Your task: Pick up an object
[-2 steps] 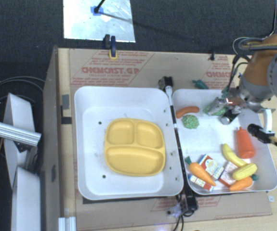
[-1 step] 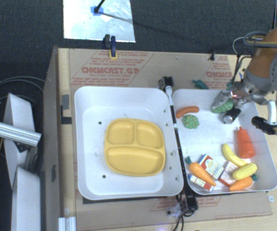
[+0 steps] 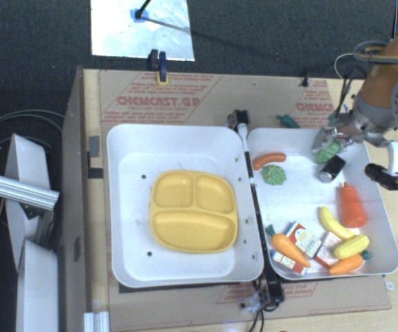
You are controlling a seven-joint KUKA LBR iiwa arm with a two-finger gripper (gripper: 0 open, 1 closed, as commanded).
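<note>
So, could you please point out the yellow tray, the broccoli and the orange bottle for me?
yellow tray [image 3: 193,209]: camera view, on the divider where its three compartments meet.
broccoli [image 3: 274,175]: camera view, on the middle of its green head.
orange bottle [image 3: 351,208]: camera view, on the middle of its body.

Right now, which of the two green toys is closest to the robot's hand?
The light green leafy one at the right bin's far right, right beneath the end effector. The darker, rounder broccoli lies farther left, beside the sausage.
</note>
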